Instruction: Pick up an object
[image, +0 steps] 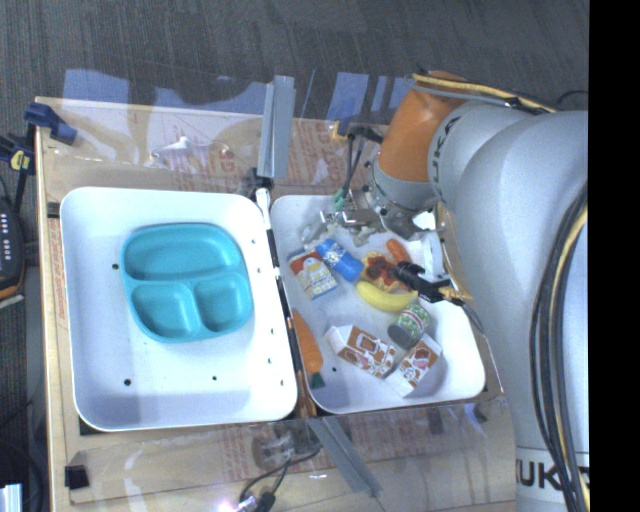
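Camera view: arm (500, 200) over right bin (470, 385)

You're looking at a robotics lab: a plywood bench (150, 140) carries two white bins (90, 380) side by side, a big grey industrial arm (520, 230) (orange band at the wrist) leans in, and loose cables (15, 160) hang off the bench's edge.
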